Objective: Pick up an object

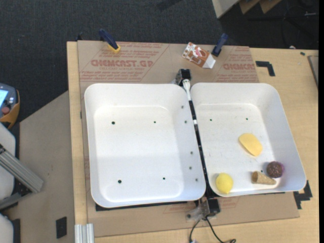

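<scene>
We'd go for the yellow ball (224, 183) in the right bin (283, 110): prob. light, rigid, smooth; pinch across its middle. Jaw state: can't tell.

You cannot tell your arm's pose from this camera view, nor how its end effector stands.

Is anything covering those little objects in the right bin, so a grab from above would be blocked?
Nothing visible does. The yellow ball, yellow oval piece, tan piece and dark purple ball lie uncovered.
</scene>
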Controlling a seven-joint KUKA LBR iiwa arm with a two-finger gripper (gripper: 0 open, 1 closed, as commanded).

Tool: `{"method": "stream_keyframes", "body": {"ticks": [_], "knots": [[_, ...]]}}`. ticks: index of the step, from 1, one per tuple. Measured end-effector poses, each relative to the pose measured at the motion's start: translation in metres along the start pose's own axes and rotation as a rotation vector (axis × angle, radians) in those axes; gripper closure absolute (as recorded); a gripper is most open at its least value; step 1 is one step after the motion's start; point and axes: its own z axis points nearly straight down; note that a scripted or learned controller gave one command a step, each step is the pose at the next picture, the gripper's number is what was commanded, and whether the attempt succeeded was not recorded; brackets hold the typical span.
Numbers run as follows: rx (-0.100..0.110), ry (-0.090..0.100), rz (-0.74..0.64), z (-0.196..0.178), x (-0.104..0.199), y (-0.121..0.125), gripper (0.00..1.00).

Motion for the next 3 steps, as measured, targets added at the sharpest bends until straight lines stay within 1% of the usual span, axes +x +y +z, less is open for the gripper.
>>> {"method": "stream_keyframes", "body": {"ticks": [1,2,3], "knots": [[-0.01,-0.001,-0.017,-0.01,0.034,0.048,1.0],[-0.01,-0.002,-0.009,-0.032,0.009,0.011,1.0],[-0.009,0.001,-0.019,-0.018,0.045,0.091,1.0]]}}
